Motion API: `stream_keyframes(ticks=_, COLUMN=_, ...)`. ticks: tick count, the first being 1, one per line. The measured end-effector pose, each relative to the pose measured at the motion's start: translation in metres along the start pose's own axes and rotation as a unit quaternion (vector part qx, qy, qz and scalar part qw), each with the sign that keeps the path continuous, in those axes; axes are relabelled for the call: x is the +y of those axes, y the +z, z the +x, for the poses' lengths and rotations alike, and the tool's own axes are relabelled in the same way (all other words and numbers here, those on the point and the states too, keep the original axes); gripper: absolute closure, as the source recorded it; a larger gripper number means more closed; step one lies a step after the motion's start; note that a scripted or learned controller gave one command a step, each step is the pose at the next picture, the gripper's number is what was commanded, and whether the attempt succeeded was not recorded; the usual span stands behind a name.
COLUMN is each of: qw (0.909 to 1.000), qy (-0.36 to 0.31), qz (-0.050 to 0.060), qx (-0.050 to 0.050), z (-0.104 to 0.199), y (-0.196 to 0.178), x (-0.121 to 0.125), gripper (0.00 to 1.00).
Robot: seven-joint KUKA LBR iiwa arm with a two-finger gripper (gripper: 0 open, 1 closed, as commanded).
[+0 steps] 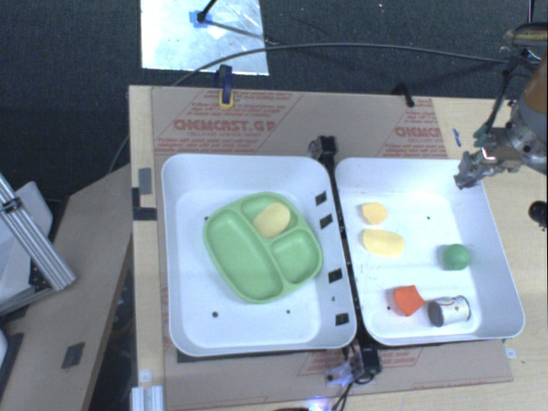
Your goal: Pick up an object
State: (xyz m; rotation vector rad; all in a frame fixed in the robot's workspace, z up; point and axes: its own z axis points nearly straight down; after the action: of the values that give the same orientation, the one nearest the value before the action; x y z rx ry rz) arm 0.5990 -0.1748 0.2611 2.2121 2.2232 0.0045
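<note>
The right bin (488,221) holds a small yellow piece (373,213), a larger yellow piece (383,243), a green ball (455,257), an orange block (408,300) and a silver can (449,310) lying on its side. In the left bin (180,255) a green divided plate (257,251) carries a yellow food item (272,220) in its upper compartment. My gripper (473,171) hangs above the right bin's far right corner, apart from every object, with nothing between its fingers that I can see.
Both bins rest on a cardboard sheet (282,114). A black clip (324,147) joins the bins at the back. A cable arcs across the dark floor behind. A metal rail (30,238) sits at the left.
</note>
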Motion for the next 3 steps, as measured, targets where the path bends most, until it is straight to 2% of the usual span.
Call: stream_keyframes(ticks=3, qw=1.0000, qy=-0.002, qz=0.004, qx=0.002, z=0.177, y=0.031, x=-0.045, gripper=1.00)
